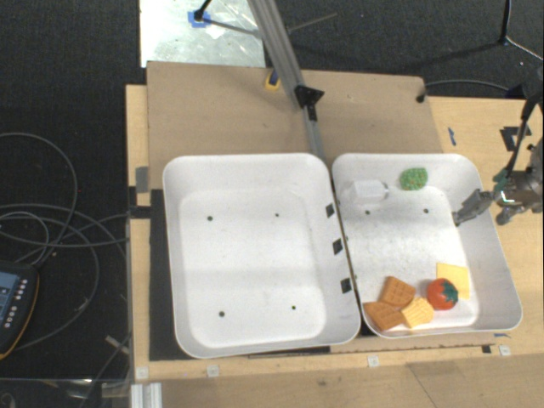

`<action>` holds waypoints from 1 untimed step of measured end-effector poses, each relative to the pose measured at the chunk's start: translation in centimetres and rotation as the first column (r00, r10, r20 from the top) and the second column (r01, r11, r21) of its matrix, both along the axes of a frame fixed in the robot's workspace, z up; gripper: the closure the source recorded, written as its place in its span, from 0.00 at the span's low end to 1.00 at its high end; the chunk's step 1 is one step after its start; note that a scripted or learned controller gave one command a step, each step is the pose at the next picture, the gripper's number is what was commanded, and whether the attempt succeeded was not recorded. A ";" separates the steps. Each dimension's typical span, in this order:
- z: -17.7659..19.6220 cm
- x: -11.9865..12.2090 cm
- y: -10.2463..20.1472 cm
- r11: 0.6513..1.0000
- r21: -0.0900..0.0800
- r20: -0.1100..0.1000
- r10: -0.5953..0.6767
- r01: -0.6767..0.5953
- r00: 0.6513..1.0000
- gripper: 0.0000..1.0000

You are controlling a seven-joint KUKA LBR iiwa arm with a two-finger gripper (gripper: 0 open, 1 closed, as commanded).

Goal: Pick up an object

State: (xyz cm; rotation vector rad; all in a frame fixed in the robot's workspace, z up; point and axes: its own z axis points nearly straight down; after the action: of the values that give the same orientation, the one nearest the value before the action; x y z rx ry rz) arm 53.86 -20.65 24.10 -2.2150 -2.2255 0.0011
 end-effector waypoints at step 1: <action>0.2 0.1 0.0 1.000 -0.001 0.004 0.000 0.000 1.000 0.00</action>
State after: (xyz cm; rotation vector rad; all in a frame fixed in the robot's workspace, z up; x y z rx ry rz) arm 53.94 -20.64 24.29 -2.2173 -2.2280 -0.0020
